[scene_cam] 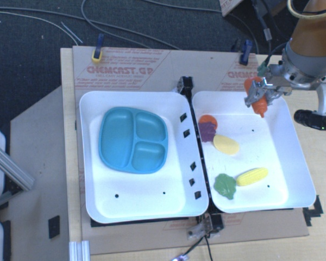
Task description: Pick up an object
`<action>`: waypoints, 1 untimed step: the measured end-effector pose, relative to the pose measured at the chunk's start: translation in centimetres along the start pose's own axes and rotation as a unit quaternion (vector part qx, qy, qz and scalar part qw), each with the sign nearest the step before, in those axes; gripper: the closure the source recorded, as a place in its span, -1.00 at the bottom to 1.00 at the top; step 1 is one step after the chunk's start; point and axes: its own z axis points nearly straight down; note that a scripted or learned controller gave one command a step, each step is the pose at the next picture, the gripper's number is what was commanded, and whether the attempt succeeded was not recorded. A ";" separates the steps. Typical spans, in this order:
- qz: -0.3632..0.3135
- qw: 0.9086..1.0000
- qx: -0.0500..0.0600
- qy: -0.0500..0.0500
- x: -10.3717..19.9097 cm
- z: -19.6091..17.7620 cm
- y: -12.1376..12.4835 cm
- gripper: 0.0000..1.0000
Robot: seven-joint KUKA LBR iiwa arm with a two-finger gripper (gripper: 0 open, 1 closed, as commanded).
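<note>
Orange, and a small piece of it: an orange toy (260, 106), maybe a carrot, hangs pinched in the tool (259, 98) above the far edge of the right bin (293, 145), clear of the floor as far as this slanted look allows. The tool is closed narrow on it, grey fingers hugging its upper part while the tip points down. It looks like hard play-food plastic, so I'd judge it light, stiff and rather slick; a grip across the thick upper end seems safest, since the taper could slide out.

Below in the same bin lie other choices: a purple piece (207, 130) touching an orange ball (208, 120), a pale yellow lemon (226, 144) just beside them, then a green broccoli (225, 185) touching a yellow corn cob (252, 176) near the front. The corn would want a grip across its middle.

In the left bin (92, 145) sits a blue divided plate (133, 140), broad and flat, awkward to take.

The top of the held toy is hidden by the fingers, and another orange patch behind the tool is hard to make out. The arm (309, 31) is cut off at the bench's upper right.
</note>
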 end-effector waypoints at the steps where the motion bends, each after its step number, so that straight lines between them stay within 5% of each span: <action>1: -0.002 1.000 0.002 0.000 6.0 0.9 1.3 1.00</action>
